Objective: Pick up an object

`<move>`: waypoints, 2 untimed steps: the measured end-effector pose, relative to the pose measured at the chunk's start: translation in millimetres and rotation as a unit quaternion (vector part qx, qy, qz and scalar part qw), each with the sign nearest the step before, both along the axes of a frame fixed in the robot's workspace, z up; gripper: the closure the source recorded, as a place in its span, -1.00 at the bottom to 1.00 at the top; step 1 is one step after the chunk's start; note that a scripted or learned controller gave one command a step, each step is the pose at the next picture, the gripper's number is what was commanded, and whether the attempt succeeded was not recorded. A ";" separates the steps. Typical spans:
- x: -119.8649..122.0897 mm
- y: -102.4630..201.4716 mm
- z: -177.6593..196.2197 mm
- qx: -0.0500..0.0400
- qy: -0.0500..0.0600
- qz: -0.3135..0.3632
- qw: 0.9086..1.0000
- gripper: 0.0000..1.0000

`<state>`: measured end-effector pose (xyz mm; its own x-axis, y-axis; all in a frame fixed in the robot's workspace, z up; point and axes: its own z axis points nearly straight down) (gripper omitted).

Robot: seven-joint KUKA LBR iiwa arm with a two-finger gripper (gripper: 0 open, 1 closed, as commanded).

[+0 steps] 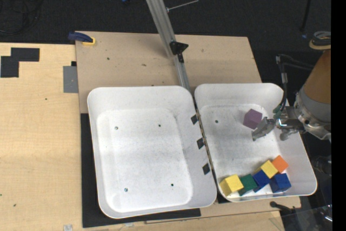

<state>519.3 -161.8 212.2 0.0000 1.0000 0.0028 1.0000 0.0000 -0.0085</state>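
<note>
Since the purple block (252, 118) lies in the right bin (232, 96) just beside the tool (272, 128), whose fingers look spread and hold nothing, it should centre over the block before closing.

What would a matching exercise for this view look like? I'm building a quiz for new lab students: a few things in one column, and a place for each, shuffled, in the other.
Things:
1. purple block
2. yellow block
3. orange block
4. pincer

Places:
A. right end of the row of blocks at the right bin's near edge
B. alone in the right bin's middle, left of the pincer
C. left end of that row
D. over the right bin's right side, just right of the purple block

Pairs: 1-B, 2-C, 3-A, 4-D
</note>
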 end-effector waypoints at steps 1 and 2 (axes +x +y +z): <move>0.8 -1.0 2.5 -0.001 -0.003 -0.001 1.000 -1.00; -6.0 3.9 -43.5 0.000 0.000 0.000 1.000 -1.00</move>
